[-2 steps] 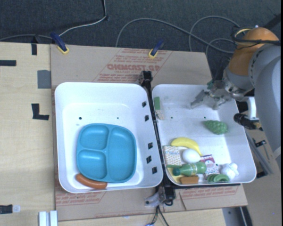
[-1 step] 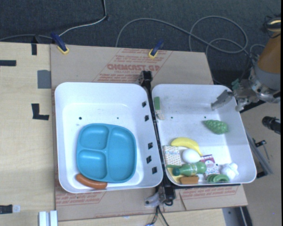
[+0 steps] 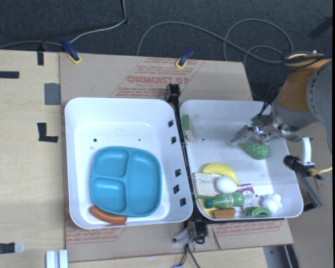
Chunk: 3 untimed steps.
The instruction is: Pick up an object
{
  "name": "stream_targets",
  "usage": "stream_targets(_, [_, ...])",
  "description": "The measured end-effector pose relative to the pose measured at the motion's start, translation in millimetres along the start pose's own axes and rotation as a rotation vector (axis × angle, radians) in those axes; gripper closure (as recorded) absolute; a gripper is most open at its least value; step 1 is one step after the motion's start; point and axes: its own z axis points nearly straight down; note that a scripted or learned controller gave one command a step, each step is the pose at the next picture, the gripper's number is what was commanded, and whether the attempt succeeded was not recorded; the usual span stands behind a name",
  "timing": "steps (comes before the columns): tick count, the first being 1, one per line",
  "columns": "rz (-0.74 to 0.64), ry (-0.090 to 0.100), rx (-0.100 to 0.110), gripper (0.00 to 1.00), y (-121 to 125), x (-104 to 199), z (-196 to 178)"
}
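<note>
Gripper [image 3: 255, 134] low in right bin [image 3: 212, 116], fingers seemingly spread above green lump [image 3: 255, 149]; next: descend, clamp.

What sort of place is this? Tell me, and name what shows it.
Probably a robotics lab test bench: two white bins clamped on cardboard, toy food like a banana, and a robot arm with cables trailing behind.

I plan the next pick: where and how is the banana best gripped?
Grip the banana across its middle, coming straight from above. Its curved back arches upward and lies free there, while its lower end touches the egg and the packet, so a side approach looks crowded.
</note>
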Motion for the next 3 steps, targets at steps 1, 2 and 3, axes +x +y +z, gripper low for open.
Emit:
stream_targets(1, [0.001,-0.002,-0.001,0.0,38.5,-0.9,1.7])
stream_targets(2, [0.002,-0.002,0.004,0.0,-5.8,-1.8,-48.5])
stream_targets(3, [0.002,0.0,0.005,0.0,-23.6,-0.8,-4.4])
